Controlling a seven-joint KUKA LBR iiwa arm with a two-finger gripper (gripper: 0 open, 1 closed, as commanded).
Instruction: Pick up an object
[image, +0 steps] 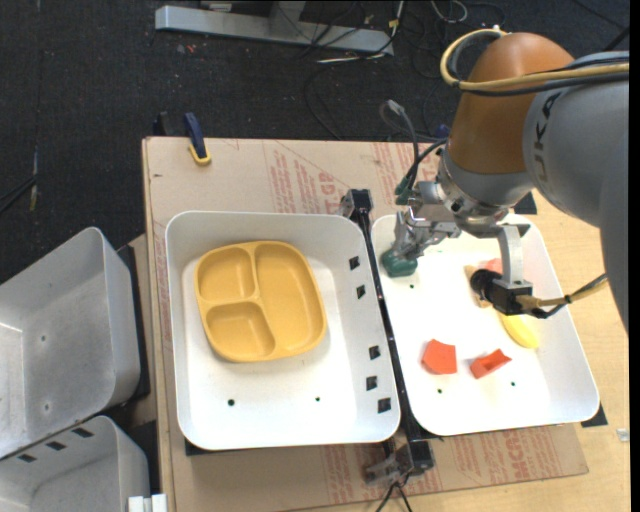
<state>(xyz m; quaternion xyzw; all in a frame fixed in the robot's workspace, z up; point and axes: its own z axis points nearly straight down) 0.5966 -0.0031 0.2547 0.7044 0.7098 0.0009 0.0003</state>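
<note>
At the near-left corner of the right bin (560, 400), the end effector (404, 252) hovers over a small green object (400, 265); its grip state cannot be told. A good pick needs a centred, straight descent, clear of the bin wall.

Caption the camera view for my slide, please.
Gripper poised over a green object in the right bin.

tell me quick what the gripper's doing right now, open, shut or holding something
gripper: down at the right bin's left edge over a dark green object; grip state cannot be told.
</note>
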